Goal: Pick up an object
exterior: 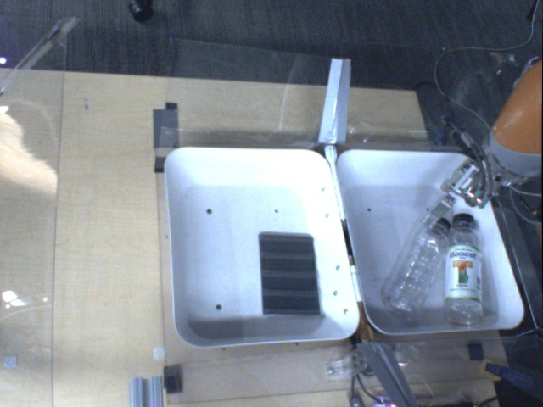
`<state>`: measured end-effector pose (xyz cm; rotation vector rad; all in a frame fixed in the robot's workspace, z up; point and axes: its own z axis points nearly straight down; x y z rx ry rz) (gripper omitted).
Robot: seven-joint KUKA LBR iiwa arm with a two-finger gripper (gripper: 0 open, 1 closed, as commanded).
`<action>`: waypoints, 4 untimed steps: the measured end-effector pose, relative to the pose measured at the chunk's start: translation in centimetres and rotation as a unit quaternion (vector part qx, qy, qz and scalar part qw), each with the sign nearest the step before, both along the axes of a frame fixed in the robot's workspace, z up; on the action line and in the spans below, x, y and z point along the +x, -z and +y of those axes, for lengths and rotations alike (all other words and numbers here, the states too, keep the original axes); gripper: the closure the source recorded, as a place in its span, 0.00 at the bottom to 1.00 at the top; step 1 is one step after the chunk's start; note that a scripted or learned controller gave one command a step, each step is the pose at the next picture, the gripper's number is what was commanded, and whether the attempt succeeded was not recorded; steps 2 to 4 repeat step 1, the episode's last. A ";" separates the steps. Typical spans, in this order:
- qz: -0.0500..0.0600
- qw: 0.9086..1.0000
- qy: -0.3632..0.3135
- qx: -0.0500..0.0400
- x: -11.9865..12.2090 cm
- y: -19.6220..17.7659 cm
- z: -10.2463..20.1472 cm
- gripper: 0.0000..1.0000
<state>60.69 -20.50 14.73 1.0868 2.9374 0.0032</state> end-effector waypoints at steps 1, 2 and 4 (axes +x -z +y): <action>-0.001 0.995 -0.100 -0.001 2.2 -4.0 0.1 0.00; -0.001 0.995 -0.100 -0.001 2.2 -4.0 0.1 0.00; -0.001 0.995 -0.100 -0.001 2.2 -4.0 0.1 0.00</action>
